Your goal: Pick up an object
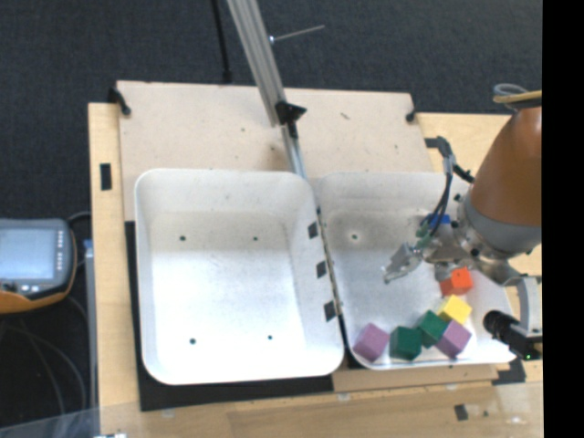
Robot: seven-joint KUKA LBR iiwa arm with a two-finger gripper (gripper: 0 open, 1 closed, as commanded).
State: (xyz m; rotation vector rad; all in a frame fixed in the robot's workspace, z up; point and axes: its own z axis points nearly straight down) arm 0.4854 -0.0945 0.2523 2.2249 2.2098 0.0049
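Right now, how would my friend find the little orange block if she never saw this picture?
Find the right white bin and look at the blocks near its front right corner. The orange block sits farthest back, just under the gripper and behind the yellow block. It is the sole orange one.

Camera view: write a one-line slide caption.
Gripper over the right bin, above a cluster of orange, yellow, green and purple blocks at its near edge.

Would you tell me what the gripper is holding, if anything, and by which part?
Nothing: the gripper hangs open over bare bin floor, left of the orange block.
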